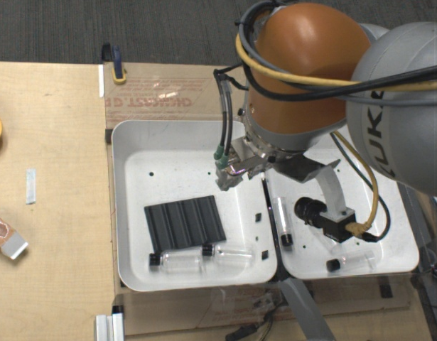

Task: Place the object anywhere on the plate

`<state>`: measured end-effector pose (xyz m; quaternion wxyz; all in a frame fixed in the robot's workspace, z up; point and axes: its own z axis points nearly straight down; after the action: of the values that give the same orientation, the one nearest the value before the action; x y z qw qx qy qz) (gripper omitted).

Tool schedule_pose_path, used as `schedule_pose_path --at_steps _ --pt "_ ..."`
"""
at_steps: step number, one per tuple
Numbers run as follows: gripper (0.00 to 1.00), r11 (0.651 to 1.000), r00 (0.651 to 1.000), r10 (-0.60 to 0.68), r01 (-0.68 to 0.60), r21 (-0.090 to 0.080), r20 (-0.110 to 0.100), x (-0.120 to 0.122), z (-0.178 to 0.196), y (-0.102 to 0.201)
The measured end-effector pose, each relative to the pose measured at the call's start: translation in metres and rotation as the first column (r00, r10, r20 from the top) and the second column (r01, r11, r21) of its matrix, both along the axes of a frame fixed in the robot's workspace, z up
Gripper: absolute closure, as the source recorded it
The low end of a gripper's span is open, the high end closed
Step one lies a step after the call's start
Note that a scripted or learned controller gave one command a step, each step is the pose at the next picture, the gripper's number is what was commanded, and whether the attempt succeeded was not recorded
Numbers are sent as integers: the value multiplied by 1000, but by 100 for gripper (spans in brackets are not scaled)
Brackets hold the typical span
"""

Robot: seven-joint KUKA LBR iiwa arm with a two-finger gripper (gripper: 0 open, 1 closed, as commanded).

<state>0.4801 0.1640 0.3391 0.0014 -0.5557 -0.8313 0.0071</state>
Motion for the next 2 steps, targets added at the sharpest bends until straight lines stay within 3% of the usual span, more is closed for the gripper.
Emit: schedule_pose_path --at_steps 1,2 --pt "100 955 955 298 -298 8 6 -2 2 13" --pt "100 869 869 494 -494 10 7 -2 -40 32"
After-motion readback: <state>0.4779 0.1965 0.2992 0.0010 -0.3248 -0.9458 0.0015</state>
